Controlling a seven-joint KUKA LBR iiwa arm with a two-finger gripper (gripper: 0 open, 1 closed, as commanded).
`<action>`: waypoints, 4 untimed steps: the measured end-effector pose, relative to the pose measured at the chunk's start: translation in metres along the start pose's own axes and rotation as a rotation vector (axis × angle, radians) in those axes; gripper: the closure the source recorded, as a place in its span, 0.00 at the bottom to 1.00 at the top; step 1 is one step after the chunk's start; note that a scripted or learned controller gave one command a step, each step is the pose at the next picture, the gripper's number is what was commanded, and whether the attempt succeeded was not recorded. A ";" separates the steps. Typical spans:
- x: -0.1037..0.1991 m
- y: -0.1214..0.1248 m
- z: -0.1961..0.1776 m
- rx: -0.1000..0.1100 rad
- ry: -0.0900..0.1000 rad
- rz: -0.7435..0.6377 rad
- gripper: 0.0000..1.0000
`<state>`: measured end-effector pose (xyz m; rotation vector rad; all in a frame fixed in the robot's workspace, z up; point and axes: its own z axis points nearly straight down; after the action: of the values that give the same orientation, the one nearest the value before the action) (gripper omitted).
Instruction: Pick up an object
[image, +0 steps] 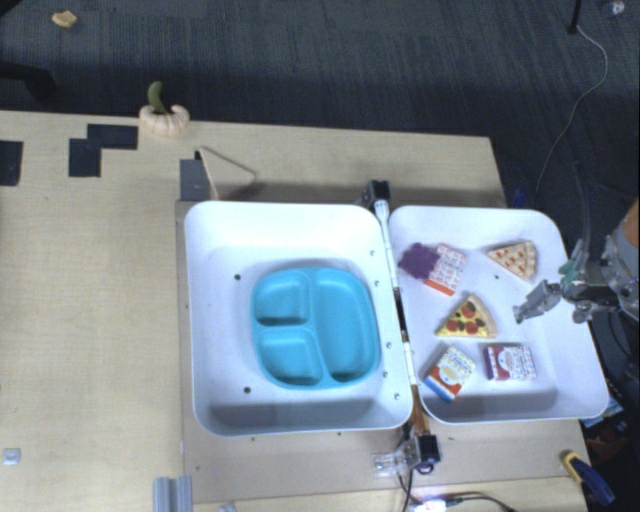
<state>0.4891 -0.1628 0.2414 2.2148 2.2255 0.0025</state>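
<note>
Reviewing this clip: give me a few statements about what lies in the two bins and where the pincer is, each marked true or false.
1. The blue divided tray lies in the left bin. True.
2. The two pizza slices lie in the left bin. False: the pizza slice and the paler slice both lie in the right bin.
3. The pincer is over the right side of the right bin. True.
4. The pincer holds the red carton. False: the carton lies on the bin floor, apart from the pincer.
5. The purple grapes lie near the right bin's left wall. True.
</note>
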 end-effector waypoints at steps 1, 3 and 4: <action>-0.010 -0.003 0.105 0.002 0.001 0.002 0.00; 0.019 0.005 0.139 -0.021 -0.004 0.000 1.00; 0.019 0.005 0.139 -0.021 -0.004 0.000 0.00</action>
<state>0.4942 -0.1437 0.1023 2.2022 2.2132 0.0206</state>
